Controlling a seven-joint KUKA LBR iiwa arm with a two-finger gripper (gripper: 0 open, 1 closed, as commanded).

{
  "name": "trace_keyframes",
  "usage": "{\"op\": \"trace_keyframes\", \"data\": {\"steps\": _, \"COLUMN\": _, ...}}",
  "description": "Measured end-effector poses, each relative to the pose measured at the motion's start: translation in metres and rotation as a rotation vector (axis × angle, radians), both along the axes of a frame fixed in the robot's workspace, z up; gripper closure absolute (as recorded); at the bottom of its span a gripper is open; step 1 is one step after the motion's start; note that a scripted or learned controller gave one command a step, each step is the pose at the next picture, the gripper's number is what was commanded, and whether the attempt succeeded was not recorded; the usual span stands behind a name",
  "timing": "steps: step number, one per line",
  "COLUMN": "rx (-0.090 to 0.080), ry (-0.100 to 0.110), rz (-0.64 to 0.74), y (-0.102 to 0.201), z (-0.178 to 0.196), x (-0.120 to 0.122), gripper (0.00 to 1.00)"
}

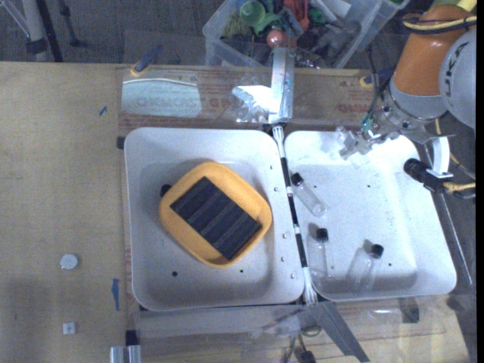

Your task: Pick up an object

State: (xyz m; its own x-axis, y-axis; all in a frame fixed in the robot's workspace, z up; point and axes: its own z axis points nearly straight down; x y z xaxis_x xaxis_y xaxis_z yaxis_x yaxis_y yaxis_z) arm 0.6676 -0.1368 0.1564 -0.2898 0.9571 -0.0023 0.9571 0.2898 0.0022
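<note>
Grey arm point(435, 59) above right bin point(423, 278)

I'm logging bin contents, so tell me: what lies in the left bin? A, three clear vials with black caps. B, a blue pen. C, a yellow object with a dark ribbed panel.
C: the yellow object with the dark ribbed panel lies in the left bin; the capped vials are in the right bin.

My arm point(431, 59): orange band glossy plastic, grey shell smooth. Both bins point(144, 225) white plastic, smooth, slight shine. Yellow pad point(181, 237) matt, looks like soft foam, dark ribbed panel point(215, 216) on top. Three vials point(308, 199) clear glossy plastic or glass, black caps. Bench point(53, 165) matt, wood-like board.
</note>
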Motion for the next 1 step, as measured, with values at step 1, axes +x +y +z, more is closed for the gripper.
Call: {"op": "trace_keyframes", "data": {"steps": 1, "rx": 0.0, "ry": -0.002, "rz": -0.114, "y": 0.0556, "z": 0.0289, "x": -0.0009, "gripper": 1.0}}
